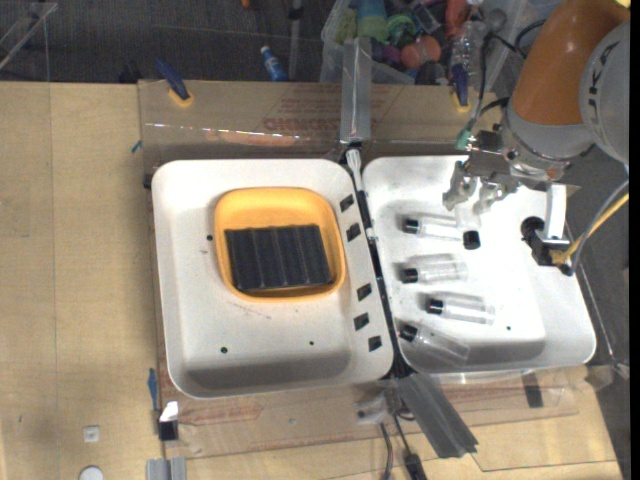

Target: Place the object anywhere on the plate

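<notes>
An orange square plate lies in the left bin. A dark ridged slab covers most of its middle. Several clear tubes with black caps lie in the right bin: one near the top, one in the middle, one below it, and another at the front edge. A loose black cap sits beside the top tube. My gripper hangs over the right bin's back part, just above the top tube, open with nothing between its fingers.
A divider with black clips separates the two bins. A crate of colourful toys stands behind the bench. The arm's orange band and a black fitting occupy the right bin's far right side.
</notes>
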